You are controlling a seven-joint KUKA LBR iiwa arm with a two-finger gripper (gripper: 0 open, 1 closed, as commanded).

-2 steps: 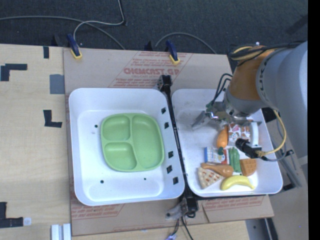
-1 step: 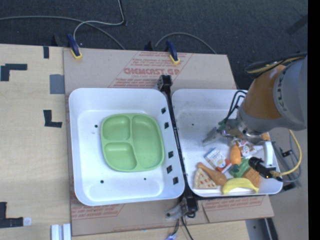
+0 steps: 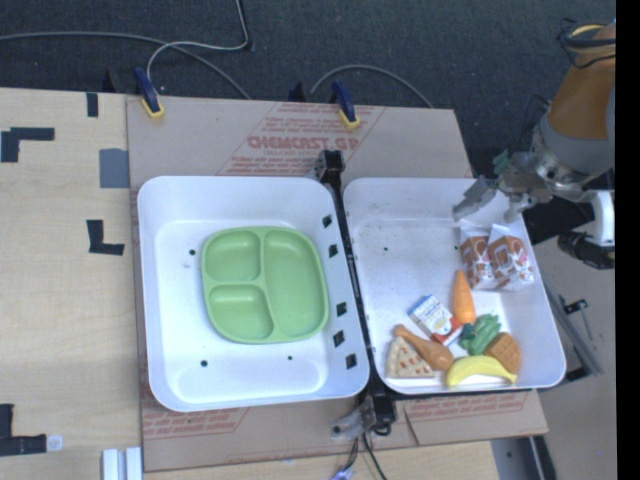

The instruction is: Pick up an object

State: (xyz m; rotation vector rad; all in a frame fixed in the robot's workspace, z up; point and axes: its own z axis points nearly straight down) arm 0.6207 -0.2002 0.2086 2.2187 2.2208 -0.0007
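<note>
1. Two shallow white bins sit side by side on a cardboard sheet [image 3: 300,138] held by two blue-and-yellow clamps [image 3: 150,96] at its far edge. The left bin [image 3: 165,268] and the right bin [image 3: 400,218] touch along a black divider strip down the middle.

2. The left bin has a green divided plate [image 3: 265,283] lying flat roughly in its center, three compartments, nothing on it.

3. All the pickable stuff is in the right bin, bunched up from about 3 o'clock round to 5 o'clock. A clear packet of brown-and-white snacks [image 3: 496,260] lies at 3 o'clock against the right wall. Just below it an orange carrot [image 3: 462,298] stands roughly on end.

4. Next to the carrot at its 8 o'clock is a small white and blue carton [image 3: 434,316]. A toy drumstick [image 3: 425,346] lies slanted below that, touching a waffle wedge [image 3: 407,361] at the bin's 6 o'clock edge.

5. Down at 5 o'clock: a yellow banana [image 3: 480,370] along the front wall, a green leafy piece [image 3: 482,331] above it, and an orange-brown chunk [image 3: 505,351] just beside that.

6. The arm comes in from the right at 2 o'clock, and the gripper [image 3: 478,200] hangs over the right bin's far right corner, just above the snack packet. Nothing is between the fingers, but whether they're spread or closed, honestly can't tell from this angle.
</note>
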